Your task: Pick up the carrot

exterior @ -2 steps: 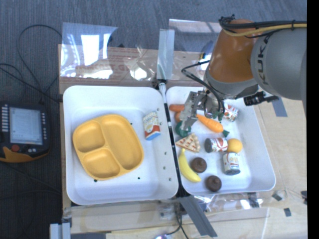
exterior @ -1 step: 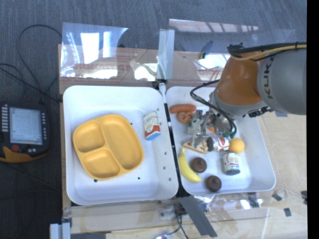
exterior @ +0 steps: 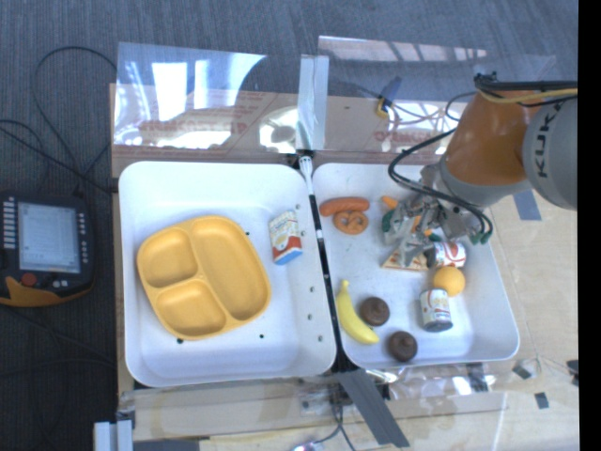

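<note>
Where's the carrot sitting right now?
In the camera view, the carrot lies in the right bin, at its upper left corner near the divider, just above a pretzel and left of the gripper.

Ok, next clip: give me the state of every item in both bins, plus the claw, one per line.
Carrot: lying flat, right bin's far left corner, not held.
Claw: low over the right bin's clutter, apart from the carrot.
Banana: lying along the right bin's left wall.
Can: on its side.
Orange: resting by the can.
Yellow divided plate: flat, left bin.
Small carton: lying beside the plate.
</note>
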